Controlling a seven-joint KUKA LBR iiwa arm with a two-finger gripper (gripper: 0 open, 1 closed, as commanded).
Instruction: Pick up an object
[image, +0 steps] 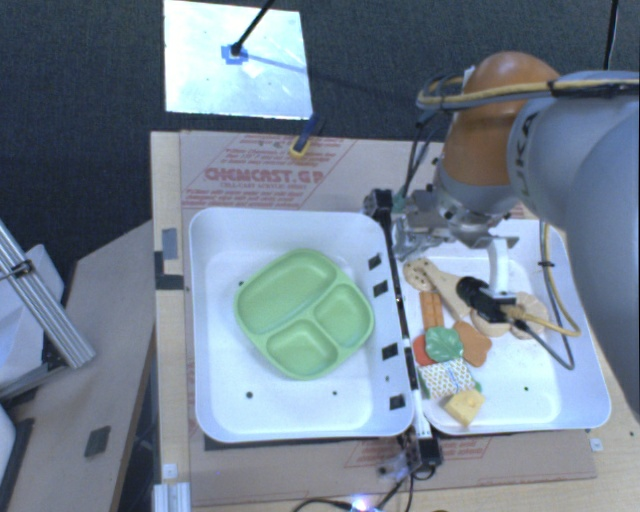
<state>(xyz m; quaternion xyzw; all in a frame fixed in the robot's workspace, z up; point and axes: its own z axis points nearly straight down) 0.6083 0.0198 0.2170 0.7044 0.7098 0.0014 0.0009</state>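
object pile (463, 340) lies in right bin (560, 400), along its left wall. gripper (412, 238) hangs at pile's 11 o'clock, near divider; finger state: cannot tell. green sectioned plate (304, 313) sits mid left bin (230, 400), pile's 9 o'clock.

was a bulky grey arm (585, 150), smooth and rounded, with a glossy orange band (492, 110) above the wrist. carried yellow and black cables looped over that band and down one side. ended in darker metal wrist hardware (440, 222).
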